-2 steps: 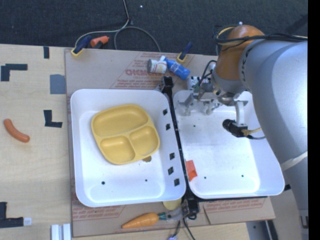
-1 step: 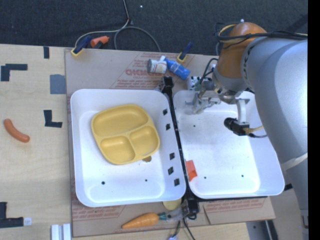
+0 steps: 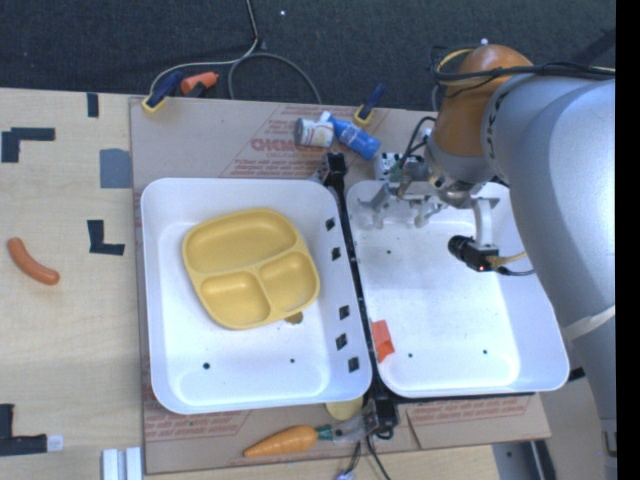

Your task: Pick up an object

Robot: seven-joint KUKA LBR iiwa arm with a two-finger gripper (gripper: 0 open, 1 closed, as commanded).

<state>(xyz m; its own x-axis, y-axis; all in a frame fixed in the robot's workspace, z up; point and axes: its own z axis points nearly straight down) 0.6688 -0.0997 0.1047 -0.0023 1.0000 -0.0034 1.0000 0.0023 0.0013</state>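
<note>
Yellow plate (image 3: 252, 266) in left bin (image 3: 165, 368), pincer (image 3: 400, 208) over right bin (image 3: 500, 368)

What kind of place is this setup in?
Probably a robotics lab test bench: a grey arm reaches over two white bins, a yellow divided plate lies in the left one, and toy food like a carrot lies nearby.

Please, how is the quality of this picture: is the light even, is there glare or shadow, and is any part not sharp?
In the camera view the light is soft and even; the yellow plate casts only a faint shadow in the left bin. The right bin looks bright but not washed out. The arm, nearest the camera, is slightly soft, and the gripper is small and indistinct.
</note>
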